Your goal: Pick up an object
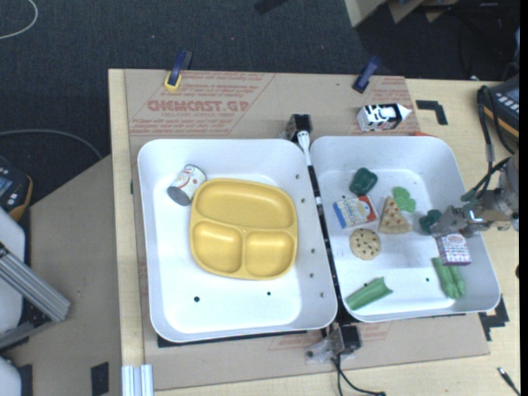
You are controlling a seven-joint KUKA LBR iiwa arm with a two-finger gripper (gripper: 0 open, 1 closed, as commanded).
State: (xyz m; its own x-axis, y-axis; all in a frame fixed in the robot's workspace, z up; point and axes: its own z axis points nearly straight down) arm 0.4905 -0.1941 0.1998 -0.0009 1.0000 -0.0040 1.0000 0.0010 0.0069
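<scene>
The gripper [440,219] hangs low over the right bin [429,151], beside a small dark green toy [430,219] that looks light, hard and graspable across its middle. I cannot tell its grip. That bin also holds a cookie [364,243], a cheese wedge [394,218] and a green bean pod [366,293]. The left bin [161,246] holds a yellow divided plate [244,228] and a tipped cup [186,184]

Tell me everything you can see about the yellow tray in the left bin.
The yellow tray looks like smooth plastic with rounded corners. It has three compartments: one wide at the far side, two smaller at the near side. It lies flat, slightly turned, in the middle of the left bin. A small cup on its side lies against its far left corner.
</scene>
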